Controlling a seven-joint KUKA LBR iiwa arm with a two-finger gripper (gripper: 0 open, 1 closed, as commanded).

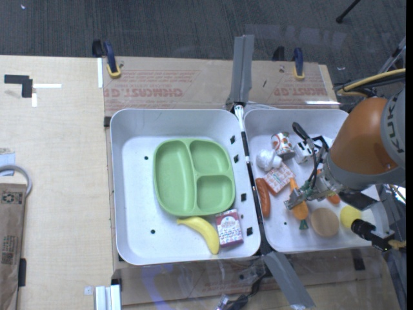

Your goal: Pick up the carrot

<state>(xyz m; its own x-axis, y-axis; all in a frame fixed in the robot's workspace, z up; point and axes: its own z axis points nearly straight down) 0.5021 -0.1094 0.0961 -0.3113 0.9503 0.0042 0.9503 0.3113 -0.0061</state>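
Nearby, sausage (263, 197) and bun (324, 222) flank carrot (299, 207).

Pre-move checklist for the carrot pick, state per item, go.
1. Carrot located: ok. The carrot lies in the right bin, orange with a green top.
2. Claw over target: ok. The claw sits right at the carrot.
3. Carrot between the claw's tips: cannot tell; wrist and cables hide the contact.
4. Clutter near target: not ok. A red sausage to the left, a small red-and-white packet above and a tan round item below right crowd it.
5. Left bin uninvolved: ok. The green divided plate, banana and red carton lie across the divider.
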